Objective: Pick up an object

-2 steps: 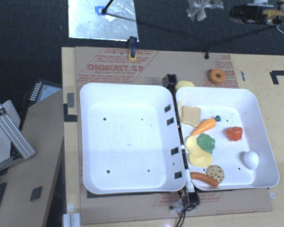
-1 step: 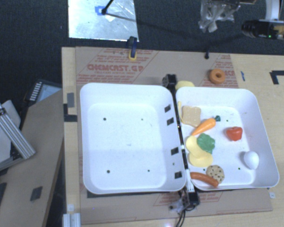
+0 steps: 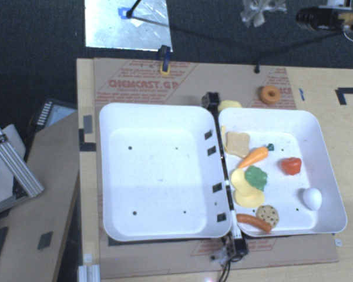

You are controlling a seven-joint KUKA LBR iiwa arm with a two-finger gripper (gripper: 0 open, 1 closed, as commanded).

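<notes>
Lettering: red print on the brown cardboard sheet (image 3: 147,78) under the bins, behind the left one, reads roughly "CHEMCAST GP"; the letters are blurred.
Left bin: shallow white tray (image 3: 114,157), joined to the right bin by a black hinge strip (image 3: 221,166).
Right bin: shallow white tray (image 3: 323,151) holding all the loose food toys.
Contents, right bin: tan toast slice (image 3: 238,143) at the back left; orange carrot (image 3: 254,156) just in front of it; green leafy piece (image 3: 256,177) resting on a pale yellow flat piece (image 3: 245,194); red tomato-like piece (image 3: 291,165) to the right; white egg (image 3: 312,198) near the front right wall; brown speckled cookie (image 3: 268,215) beside a red-orange sausage (image 3: 252,221) at the front.
Outside the bins: brown doughnut (image 3: 270,94) on the cardboard behind the right bin; yellow round piece (image 3: 229,105) at that bin's back rim; blue and yellow clamp (image 3: 164,60) on the sheet's far edge.
Gripper: grey gripper (image 3: 259,7) at the top of the view, over dark floor, well apart from every toy; finger state cannot be told.
</notes>
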